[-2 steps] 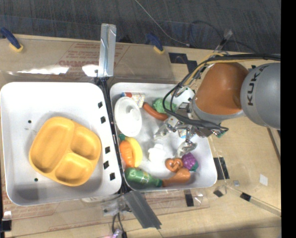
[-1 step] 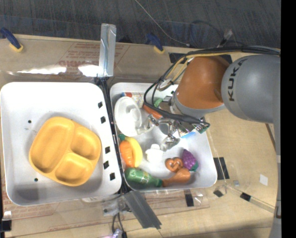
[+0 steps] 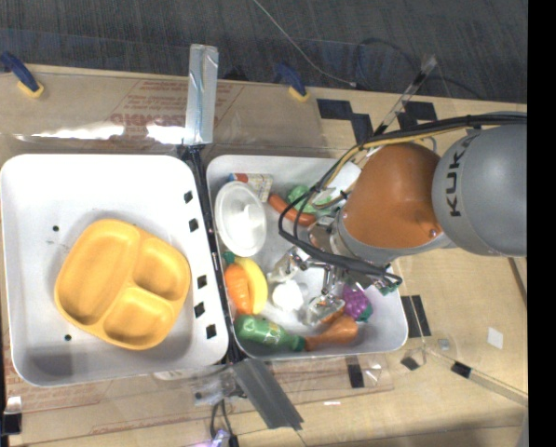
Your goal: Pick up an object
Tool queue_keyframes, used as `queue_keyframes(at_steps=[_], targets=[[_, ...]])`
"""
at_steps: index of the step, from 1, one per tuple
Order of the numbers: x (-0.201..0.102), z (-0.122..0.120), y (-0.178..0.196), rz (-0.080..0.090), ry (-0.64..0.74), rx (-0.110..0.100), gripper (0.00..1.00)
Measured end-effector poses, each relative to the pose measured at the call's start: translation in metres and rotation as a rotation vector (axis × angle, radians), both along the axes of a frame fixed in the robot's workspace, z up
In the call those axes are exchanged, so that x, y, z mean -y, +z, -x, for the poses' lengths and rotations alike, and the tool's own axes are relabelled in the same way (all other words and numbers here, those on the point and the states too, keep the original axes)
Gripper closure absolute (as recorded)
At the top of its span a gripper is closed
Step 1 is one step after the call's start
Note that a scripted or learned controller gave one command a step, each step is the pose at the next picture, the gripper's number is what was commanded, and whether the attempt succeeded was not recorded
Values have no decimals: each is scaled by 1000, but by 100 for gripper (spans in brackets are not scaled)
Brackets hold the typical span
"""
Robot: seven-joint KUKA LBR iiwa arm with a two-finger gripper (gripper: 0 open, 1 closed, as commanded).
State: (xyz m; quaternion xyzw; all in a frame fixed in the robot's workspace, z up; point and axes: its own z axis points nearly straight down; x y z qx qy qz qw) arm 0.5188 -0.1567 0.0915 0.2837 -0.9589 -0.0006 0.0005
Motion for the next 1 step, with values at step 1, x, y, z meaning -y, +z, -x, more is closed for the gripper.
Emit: queue_keyframes(at_steps=[1], targets=[[-3, -3, 12, 1, 10, 6, 100]])
